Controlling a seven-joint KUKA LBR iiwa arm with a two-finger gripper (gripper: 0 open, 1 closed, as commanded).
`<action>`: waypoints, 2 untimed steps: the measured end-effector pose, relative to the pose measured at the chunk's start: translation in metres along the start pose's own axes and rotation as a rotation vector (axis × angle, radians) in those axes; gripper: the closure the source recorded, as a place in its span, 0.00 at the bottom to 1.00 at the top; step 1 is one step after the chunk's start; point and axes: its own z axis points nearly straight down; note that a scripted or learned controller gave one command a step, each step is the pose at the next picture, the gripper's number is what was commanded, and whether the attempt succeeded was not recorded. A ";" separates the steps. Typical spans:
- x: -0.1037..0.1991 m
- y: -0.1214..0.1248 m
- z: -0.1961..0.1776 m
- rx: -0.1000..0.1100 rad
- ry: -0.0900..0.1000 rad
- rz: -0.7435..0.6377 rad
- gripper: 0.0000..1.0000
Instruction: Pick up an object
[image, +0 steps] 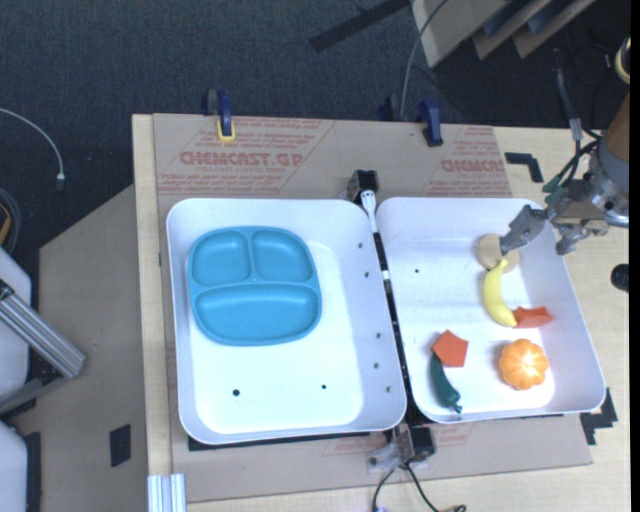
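You see two shallow white bins side by side on the tabletop. The left bin holds a blue divided plate, lying flat toward its far left part. The right bin holds all the loose items. A yellow banana lies near the bin's middle right, with a small beige piece touching its upper end. An orange-red block sits just beside the banana's lower end. Below that rests an orange fruit, near the front right corner. A second orange-red block lies toward the front left, with a dark green pepper-like item touching its lower edge. Your end effector hangs over the bin's upper right edge, fingers spread apart with nothing between them, one finger near the beige piece.
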 end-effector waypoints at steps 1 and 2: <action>0.000 0.002 -0.006 -0.012 -0.002 -0.003 0.00; 0.000 0.003 0.058 -0.005 -0.001 -0.003 0.00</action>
